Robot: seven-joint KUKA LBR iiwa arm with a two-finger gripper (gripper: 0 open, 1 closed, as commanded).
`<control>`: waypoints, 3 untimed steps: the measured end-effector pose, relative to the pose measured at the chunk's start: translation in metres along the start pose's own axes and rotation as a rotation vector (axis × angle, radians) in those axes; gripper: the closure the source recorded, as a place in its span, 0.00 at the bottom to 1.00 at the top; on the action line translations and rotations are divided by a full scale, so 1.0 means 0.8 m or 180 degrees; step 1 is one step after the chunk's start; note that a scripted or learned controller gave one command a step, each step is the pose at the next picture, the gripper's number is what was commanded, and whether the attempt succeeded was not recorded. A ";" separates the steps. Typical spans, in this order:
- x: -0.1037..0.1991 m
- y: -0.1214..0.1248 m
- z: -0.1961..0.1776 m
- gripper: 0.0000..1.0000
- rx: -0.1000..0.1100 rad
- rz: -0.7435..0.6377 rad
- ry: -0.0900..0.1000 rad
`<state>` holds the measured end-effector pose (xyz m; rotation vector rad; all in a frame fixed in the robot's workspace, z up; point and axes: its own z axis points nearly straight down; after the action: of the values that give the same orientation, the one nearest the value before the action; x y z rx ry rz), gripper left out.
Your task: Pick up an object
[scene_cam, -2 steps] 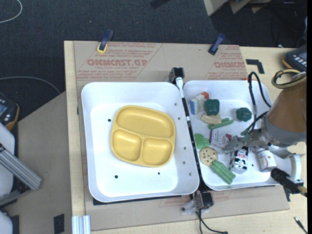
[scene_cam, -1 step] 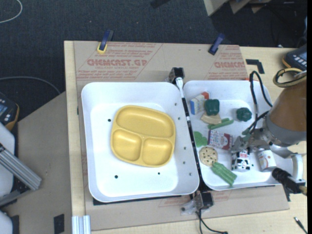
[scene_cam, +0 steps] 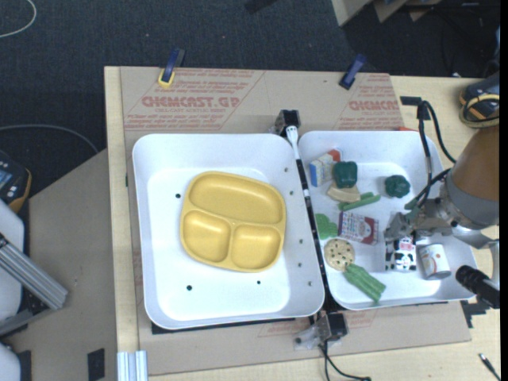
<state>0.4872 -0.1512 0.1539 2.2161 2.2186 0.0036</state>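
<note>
The right white bin (scene_cam: 413, 148) holds several small objects. Among them are a dark green block (scene_cam: 345, 172), a green round piece (scene_cam: 396, 186), a red and white packet (scene_cam: 357, 227), a speckled cookie (scene_cam: 340, 253) and a green pickle-like piece (scene_cam: 365, 282). A black and white cow-print box (scene_cam: 403, 259) lies beside a silver can (scene_cam: 433, 261). My gripper (scene_cam: 403, 230) hangs low over the right side of this bin, just above the cow-print box. Nothing shows held in it.
The left white bin (scene_cam: 151, 213) holds a yellow divided plate (scene_cam: 232, 220). A white, red and blue carton (scene_cam: 321, 169) and a beige piece (scene_cam: 343, 194) lie at the back of the right bin. The arm's grey body (scene_cam: 476, 189) crosses that bin's right rim.
</note>
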 end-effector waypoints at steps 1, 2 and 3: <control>-0.001 0.004 -0.080 1.00 -0.0008 -0.0001 -0.0003; -0.001 0.005 -0.089 1.00 0.0006 0.0001 0.0002; 0.062 0.026 -0.082 1.00 0.0011 -0.0015 0.0010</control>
<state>0.5074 -0.1016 0.2198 2.2140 2.2271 0.0033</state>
